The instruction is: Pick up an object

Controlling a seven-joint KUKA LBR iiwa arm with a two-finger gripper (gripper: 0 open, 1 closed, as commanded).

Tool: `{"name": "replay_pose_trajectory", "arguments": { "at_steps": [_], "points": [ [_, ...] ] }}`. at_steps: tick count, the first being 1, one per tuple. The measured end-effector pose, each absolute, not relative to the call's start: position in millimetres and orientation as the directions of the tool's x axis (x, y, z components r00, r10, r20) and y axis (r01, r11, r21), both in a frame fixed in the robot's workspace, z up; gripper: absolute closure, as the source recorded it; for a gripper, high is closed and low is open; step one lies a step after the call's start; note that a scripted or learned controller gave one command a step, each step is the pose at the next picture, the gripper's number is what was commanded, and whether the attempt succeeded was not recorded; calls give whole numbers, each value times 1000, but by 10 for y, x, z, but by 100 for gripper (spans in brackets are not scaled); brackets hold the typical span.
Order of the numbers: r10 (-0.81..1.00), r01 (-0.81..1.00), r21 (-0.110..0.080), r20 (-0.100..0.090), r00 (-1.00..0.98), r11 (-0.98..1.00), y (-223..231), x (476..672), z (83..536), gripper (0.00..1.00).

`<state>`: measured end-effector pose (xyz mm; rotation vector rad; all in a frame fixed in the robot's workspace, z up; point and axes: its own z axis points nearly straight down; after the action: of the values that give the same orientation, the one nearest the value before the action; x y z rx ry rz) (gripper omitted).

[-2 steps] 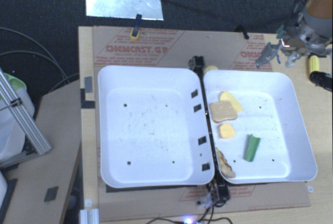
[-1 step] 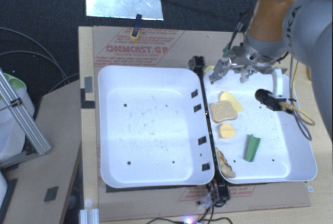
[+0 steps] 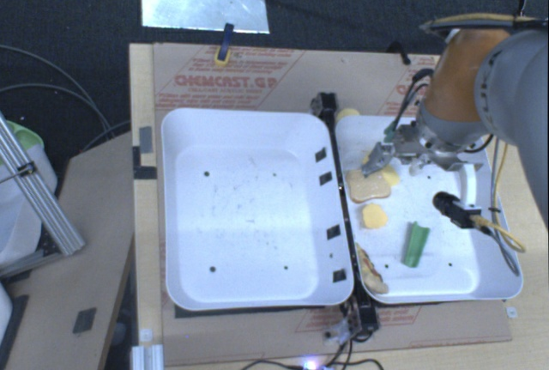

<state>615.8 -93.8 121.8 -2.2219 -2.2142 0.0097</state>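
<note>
Several pieces: the bin on the view's right (image 3: 446, 275) holds a tan slab (image 3: 367, 186), a yellow chunk (image 3: 374, 216), a green stick (image 3: 415, 244) and a brown scrap (image 3: 371, 270).
Tan slab: it lies flat on the bin floor, close to the wall shared with the other bin (image 3: 249, 214). It is nearest the tool, so it is judged the likeliest target.
Handling: it looks thin and light, perhaps soft play-food, though the view is too coarse to be sure. Lying flat, it offers little height to pinch. A hold across its narrow width, low at the edges, seems the best choice (a smooth face may slip).
Neighbours: the yellow chunk sits just below the slab in the view. The green stick lies well apart towards the lower right, and the brown scrap rests against the shared wall.
Gripper (image 3: 378, 159): it is poised at the slab's upper edge. Whether it is open, closed or in contact cannot be told.
Arm (image 3: 502, 89): it enters from the view's right with the wrist angled down over the bin, the orange band (image 3: 455, 68) above it.
</note>
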Motion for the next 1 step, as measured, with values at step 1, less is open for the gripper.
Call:
{"name": "replay_pose_trajectory", "arguments": {
  "at_steps": [1],
  "points": [
    [1000,1000,2,0,-6,6,-895,6561,827,0]
  ]
}}
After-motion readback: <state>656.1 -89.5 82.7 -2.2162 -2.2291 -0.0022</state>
